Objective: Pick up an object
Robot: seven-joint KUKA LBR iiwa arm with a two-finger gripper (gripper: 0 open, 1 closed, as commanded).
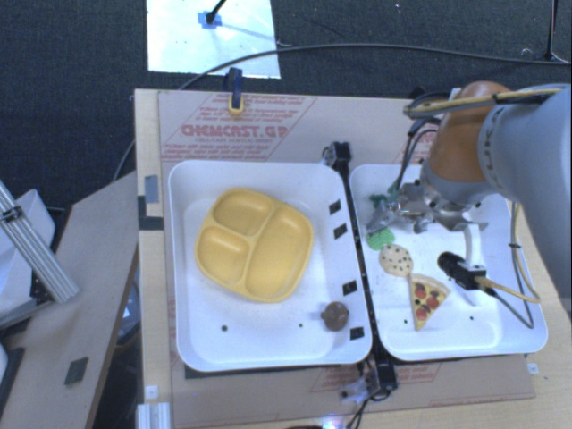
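The grey arm (pixel 523 137) comes in from the right and bends down over the right bin (pixel 509 329), its orange band (pixel 460 141) sitting just above the wrist. The gripper (pixel 386 211) hangs at the bin's upper left corner, close to the divider (pixel 357 239) where the two bins meet. From where I stand I cannot tell how its hand is set; the metal parts bunch together there and nothing clearly sits between them.

Just below the gripper, touching or nearly touching it, lies a small green piece (pixel 381 237) against the bin's left wall. Below that, further down the same wall, rests a round cookie (pixel 395 259) with dark spots. A pizza slice (pixel 426 298) lies just beside the cookie on its lower right, tip pointing toward the bin's near edge. To the right of the cookie, a black cylinder (pixel 456 271) with a yellow cable hangs from the arm above the bin floor.

Across the divider, the left bin (pixel 206 347) holds a yellow divided plate (pixel 255 244) near its middle and a small brown lump (pixel 335 315) close to the divider, toward the near corner.
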